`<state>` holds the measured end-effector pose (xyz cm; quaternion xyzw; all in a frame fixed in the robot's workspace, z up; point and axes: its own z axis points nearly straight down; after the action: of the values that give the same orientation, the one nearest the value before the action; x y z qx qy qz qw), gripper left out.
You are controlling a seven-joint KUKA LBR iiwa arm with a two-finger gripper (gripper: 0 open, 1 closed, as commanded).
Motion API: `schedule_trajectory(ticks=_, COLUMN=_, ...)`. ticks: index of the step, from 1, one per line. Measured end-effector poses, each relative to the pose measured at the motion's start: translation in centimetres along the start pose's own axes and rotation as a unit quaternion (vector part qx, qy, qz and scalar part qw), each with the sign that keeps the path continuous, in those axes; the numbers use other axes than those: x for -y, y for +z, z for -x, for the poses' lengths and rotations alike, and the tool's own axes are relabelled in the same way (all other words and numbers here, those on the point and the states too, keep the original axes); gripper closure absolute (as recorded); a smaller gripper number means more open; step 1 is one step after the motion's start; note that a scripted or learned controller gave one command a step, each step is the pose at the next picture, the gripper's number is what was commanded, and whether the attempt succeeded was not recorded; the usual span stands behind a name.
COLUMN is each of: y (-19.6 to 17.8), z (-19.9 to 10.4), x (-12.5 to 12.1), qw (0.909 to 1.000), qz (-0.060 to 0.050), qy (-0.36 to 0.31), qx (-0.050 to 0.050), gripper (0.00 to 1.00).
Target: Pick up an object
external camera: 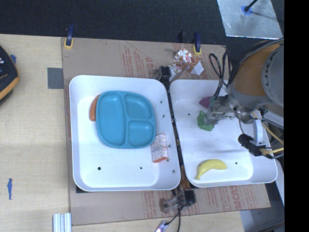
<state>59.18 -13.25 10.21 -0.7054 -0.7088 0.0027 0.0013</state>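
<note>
Watching gripper (212, 116) low in right bin (241, 175), at green toy (204, 121) beside purple piece (206, 102) | can't tell its opening | I judge risk: nudging toy away, closing on nothing | banana (210, 167) sits near front, apart.

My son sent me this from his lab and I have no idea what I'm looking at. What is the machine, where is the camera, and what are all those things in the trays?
One camera looks down at a slant on a bench holding two shallow white bins. The grey and orange shape at the right is a robot arm reaching in. Its claw is down in the right bin, right at a green object with something purple beside it; I cannot tell if it grips anything. A yellow banana lies nearer the front. The left bin holds a blue divided plate, an orange item poking out from beneath it, and a small packet.
</note>
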Motion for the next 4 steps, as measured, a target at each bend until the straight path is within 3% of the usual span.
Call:
schedule_trajectory(ticks=1, y=0.0, z=0.0, x=0.0, qw=1.0000, qz=0.000, qy=0.000, qx=0.000, gripper=0.00)
schedule_trajectory(ticks=2, y=-1.0, z=0.1, x=0.0, qw=1.0000, qz=-0.001, qy=-0.001, qx=0.001, gripper=1.00)
schedule_trajectory(ticks=3, y=-1.0, z=0.1, x=0.0, qw=1.0000, qz=-0.001, qy=-0.001, qx=0.001, gripper=0.00)
schedule_trajectory(ticks=4, y=1.0, z=0.2, x=-2.5, qw=1.0000, qz=0.002, qy=-0.001, qx=0.000, gripper=0.00)
